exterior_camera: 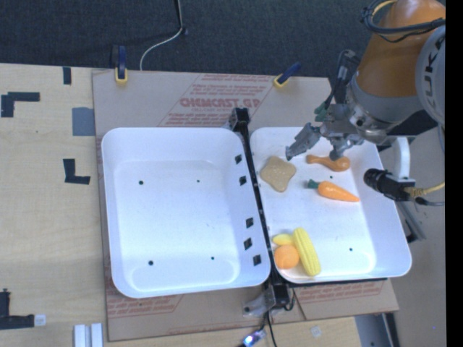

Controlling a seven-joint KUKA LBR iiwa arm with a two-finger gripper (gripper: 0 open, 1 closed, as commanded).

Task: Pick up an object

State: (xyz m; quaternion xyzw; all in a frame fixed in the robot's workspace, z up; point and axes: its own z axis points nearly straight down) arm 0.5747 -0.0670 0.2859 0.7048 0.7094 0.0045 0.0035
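Right bin holds five toy foods. Carrot lies right of centre, long axis near horizontal, green top pointing left, tip right and slightly down. Above it, an orange drumstick-shaped piece lies horizontally, touching or just under one finger. Hand hangs over the bin's upper part — fingers spread apart, nothing between them. Bread slice sits near the divider. Corn cob points up-left, beside an orange fruit at lower left. Left bin adjoins it on the table.
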